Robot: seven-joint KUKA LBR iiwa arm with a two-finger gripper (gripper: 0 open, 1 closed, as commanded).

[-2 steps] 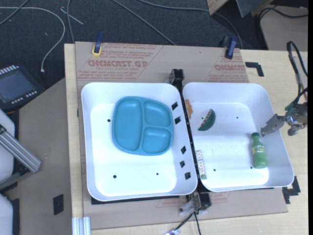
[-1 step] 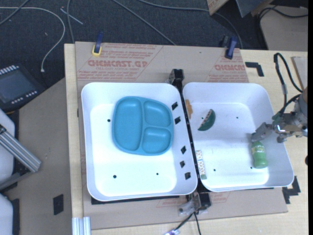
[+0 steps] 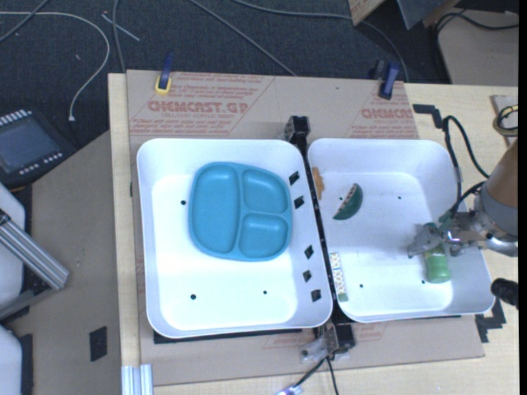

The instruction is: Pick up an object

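The gripper (image 3: 434, 242) is showing dull grey metal, and the green object (image 3: 437, 267) just below it is looking like smooth plastic. The right bin (image 3: 387, 156) around it is gleaming as glossy white plastic. Well to its left, the blue divided plate (image 3: 240, 211) is looking smooth and matt, and the board (image 3: 247, 97) under the bins is appearing as printed paper-faced sheet.

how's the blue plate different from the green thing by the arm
The plate is light blue, wide and flat with three compartments; the green object is a small lime-green block.
The plate lies in the left bin; the green object sits in the right bin, near its right wall.
The plate lies far from the arm; the green object is just below the end effector.
Both rest on a white bin floor.
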